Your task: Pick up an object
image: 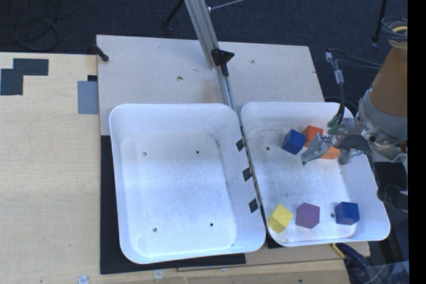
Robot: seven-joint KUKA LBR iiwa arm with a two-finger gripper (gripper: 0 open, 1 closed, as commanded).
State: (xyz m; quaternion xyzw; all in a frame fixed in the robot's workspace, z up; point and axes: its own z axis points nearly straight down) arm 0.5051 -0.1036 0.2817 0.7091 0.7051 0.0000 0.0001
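In the camera view, the gripper [318,148] reaches into the right-hand bin [266,118] from the frame's right, its fingers low in the upper part of that bin. Whether they are spread or pressed together cannot be told. A blue cube [293,142] sits just left of the fingers, with an orange block [313,134] touching it and another orange piece [331,154] beside the fingers. Along the bin's lower rim lie a yellow cube [281,217], a purple cube [307,215] and a second blue cube [347,213]. The left-hand bin [174,177] offers open floor.

smooth white plastic bins [133,118], a ribbed metal rail [200,13], and pale wood-grain bench [46,156].
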